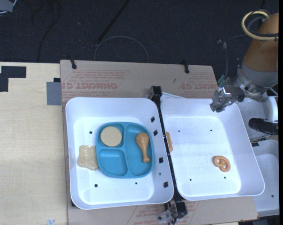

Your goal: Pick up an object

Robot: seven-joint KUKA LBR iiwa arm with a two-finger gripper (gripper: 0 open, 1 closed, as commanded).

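Note:
A small brown pretzel (pixel 221 163) lies in the right bin (pixel 197 191), toward its right side. In the left bin (pixel 80 111) a blue divided tray (pixel 118 165) holds a round tan cookie (pixel 110 136) and a brown drumstick (pixel 143 146). A pale slice of bread (pixel 87 157) lies just left of the tray. My gripper (pixel 219 103) hangs over the back right corner of the right bin, well above and behind the pretzel, with nothing seen between its fingers.
A small tan object (pixel 169 142) rests against the left wall of the right bin, by the black divider (pixel 161 139). Cardboard (pixel 132 78) lies under both bins. Cables run across the dark floor behind.

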